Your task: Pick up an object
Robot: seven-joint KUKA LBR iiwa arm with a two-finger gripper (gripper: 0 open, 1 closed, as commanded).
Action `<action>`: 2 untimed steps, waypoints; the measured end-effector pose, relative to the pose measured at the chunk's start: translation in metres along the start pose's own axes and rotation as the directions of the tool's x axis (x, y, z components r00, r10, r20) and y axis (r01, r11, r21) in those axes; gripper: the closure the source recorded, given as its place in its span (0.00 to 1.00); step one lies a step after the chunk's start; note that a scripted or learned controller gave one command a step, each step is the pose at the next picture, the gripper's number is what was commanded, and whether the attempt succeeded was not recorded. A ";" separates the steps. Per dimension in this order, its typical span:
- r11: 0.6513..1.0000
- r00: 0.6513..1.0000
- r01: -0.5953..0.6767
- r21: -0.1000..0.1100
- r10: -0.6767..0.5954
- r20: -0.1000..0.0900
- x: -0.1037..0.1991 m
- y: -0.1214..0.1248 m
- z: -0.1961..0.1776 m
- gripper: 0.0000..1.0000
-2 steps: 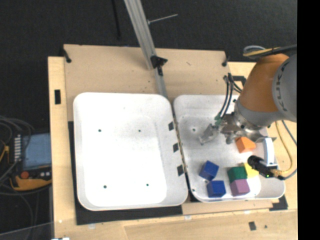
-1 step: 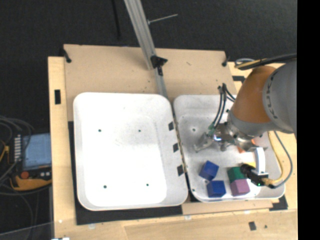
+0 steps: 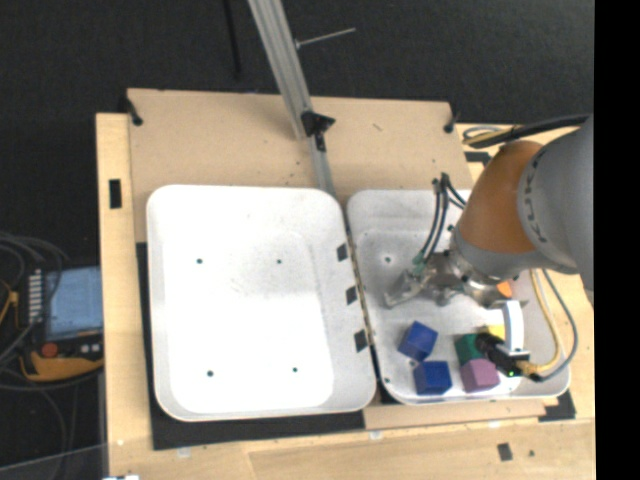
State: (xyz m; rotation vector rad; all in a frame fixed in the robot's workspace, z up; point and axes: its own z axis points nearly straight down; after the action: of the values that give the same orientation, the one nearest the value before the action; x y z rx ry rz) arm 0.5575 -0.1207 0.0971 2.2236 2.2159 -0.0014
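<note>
My gripper (image 3: 412, 282) hangs over the middle of the right bin (image 3: 385, 218), below the grey arm with its orange band (image 3: 500, 208). Just below it in the bin lie a blue block (image 3: 418, 340) and a second blue block (image 3: 432, 377). To their right sit a green block (image 3: 466, 348) and a purple block (image 3: 480, 374). A small yellow piece (image 3: 494, 332) and an orange piece (image 3: 504, 289) peek out by the wrist. Nothing shows as held by the gripper.
The left bin (image 3: 250, 298) lies beside the right one, with black clips (image 3: 352, 293) along the shared wall. A slanted metal pole (image 3: 285, 58) rises from the back of the bench. Cables (image 3: 555, 318) loop at the right bin's right side.
</note>
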 end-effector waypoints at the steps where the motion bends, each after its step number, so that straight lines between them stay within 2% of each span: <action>1: 1.000 1.000 -0.008 -0.006 0.008 -0.001 -0.001 0.001 -0.012 1.00; 2: 1.000 1.000 -0.002 -0.006 0.002 0.000 -0.013 0.005 -0.068 1.00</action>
State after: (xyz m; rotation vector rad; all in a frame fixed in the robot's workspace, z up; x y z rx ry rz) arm 0.5619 -0.1334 0.1651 2.2230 2.2103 0.0057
